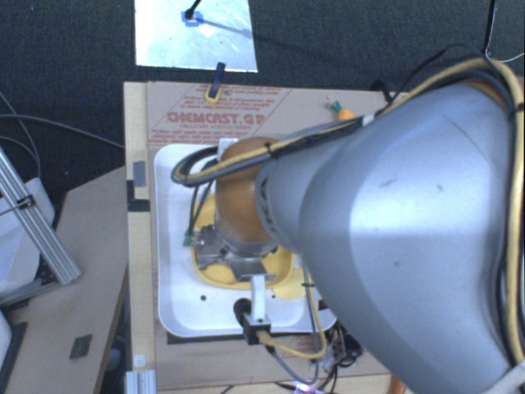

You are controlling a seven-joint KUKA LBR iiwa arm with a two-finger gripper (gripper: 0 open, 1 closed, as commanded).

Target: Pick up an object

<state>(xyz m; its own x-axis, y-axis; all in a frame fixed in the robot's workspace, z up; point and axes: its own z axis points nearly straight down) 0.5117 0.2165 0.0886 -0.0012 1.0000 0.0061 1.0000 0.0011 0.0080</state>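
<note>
Even, bright overhead light w/ glare on foil sheet (197,23) (arm (410,236) slightly soft, close-up).

A pale wooden bench (139,220) is running down the middle of the frame, with dark carpet-like floor (66,48) showing beyond it at the top. A brown cardboard sheet (246,109) printed with red lettering is lying flat on the bench top. A shallow white bin (176,302) is sitting on the cardboard in the lower centre of the frame, its left and front rims showing. A small blue and yellow object (216,83) is lying across the cardboard's upper edge. A shiny silver sheet (194,23) is lying on the floor at upper centre.
</note>
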